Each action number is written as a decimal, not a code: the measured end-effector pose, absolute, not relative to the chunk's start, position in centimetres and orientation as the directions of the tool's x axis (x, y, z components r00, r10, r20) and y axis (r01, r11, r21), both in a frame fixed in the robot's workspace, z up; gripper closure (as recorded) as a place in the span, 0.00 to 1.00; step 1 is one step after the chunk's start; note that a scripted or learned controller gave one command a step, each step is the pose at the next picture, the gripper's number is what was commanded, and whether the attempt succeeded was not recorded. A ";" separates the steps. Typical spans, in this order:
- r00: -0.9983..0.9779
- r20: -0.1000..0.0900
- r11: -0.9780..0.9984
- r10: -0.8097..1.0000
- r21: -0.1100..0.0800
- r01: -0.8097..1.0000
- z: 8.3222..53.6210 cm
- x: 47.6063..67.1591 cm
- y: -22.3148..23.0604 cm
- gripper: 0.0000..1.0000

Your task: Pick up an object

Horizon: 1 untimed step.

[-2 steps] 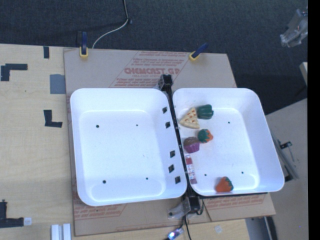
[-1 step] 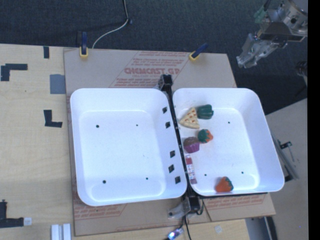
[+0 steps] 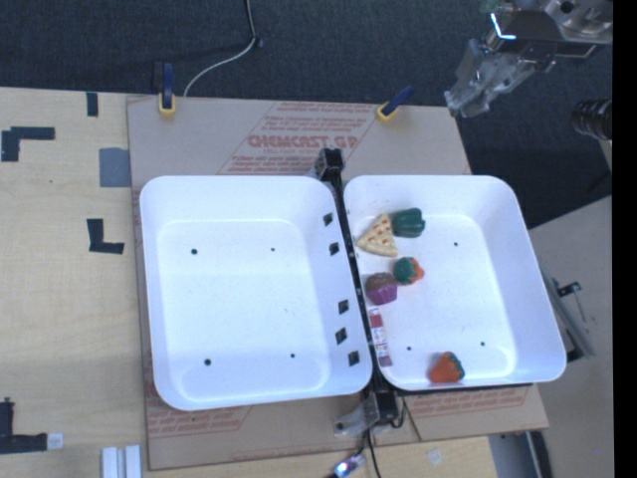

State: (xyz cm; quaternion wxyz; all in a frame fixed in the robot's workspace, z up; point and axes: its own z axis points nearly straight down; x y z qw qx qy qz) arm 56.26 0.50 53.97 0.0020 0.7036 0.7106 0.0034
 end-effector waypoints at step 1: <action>-0.008 0.001 0.008 1.000 -0.002 1.000 53.5 55.0 6.7 1.00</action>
